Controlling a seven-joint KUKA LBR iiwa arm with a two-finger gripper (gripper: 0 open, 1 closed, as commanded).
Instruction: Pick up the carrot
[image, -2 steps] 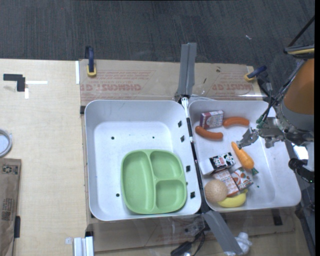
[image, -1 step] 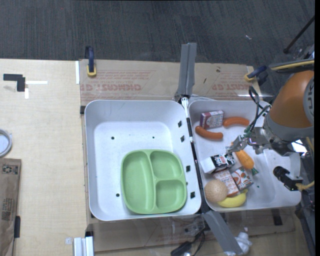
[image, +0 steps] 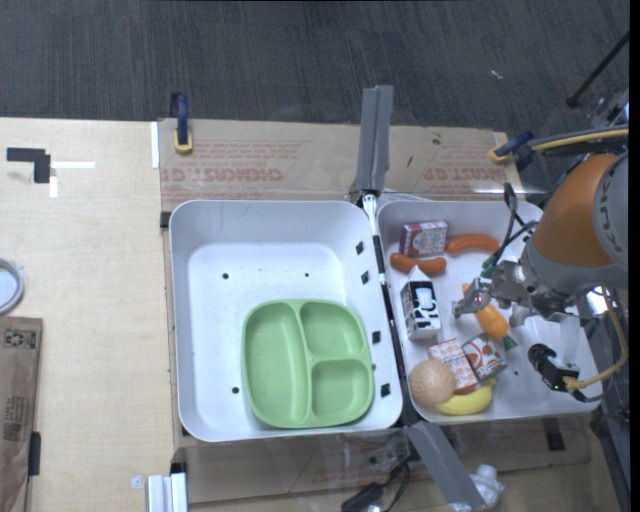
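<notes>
- Gripper (image: 487, 304) sat low in the right bin (image: 572, 400), right over the carrot (image: 492, 321).
- Honestly couldn't tell if the fingers were open or shut.

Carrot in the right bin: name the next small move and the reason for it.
Probably a short straight lift. The end effector sits right at the carrot, over the right bin, with the juice carton close below it. Rising vertically would show whether the grasp caught.
</notes>
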